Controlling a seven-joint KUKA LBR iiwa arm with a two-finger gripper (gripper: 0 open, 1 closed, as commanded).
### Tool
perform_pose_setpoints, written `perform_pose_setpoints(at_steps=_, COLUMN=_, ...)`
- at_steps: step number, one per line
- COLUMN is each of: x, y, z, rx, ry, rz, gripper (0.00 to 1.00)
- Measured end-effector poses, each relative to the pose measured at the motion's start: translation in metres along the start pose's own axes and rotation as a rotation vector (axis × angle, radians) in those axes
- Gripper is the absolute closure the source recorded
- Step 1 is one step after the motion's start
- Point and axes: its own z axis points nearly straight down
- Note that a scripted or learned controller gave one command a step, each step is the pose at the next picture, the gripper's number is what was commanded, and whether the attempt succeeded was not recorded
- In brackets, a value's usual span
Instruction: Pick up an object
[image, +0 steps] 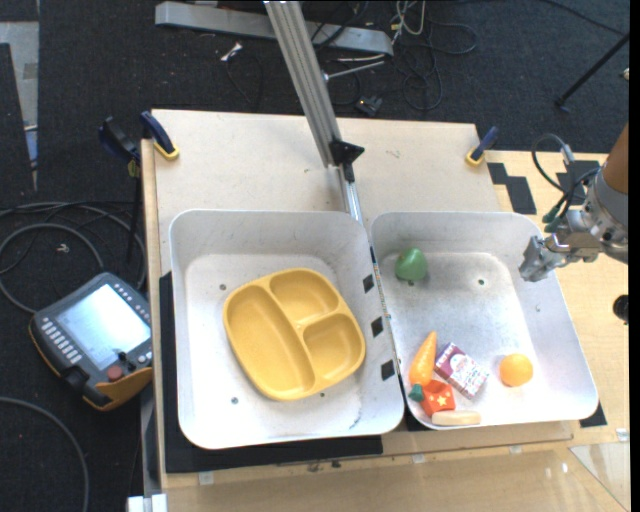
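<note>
Camera view: yellow tray (293, 331) in left bin (190, 250).

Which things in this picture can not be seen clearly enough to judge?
- Gripper, camera view: small and blurred at the right bin's edge; finger state unreadable.
- Arm, camera view: cut off by the right edge above the wrist.
- Small box, camera view: its print is too small to read.
- Red toy, camera view: crowded between the carrot and a pale piece; shape unclear.

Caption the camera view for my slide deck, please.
Gripper at the right bin's edge; toy foods inside, yellow divided plate in the left bin.
</note>
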Motion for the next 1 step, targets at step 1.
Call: perform_pose_setpoints(at_steps=1, x=0.0546, y=0.0128, z=0.0129, rx=0.008, ry=0.005, rz=-0.005, gripper=1.00)
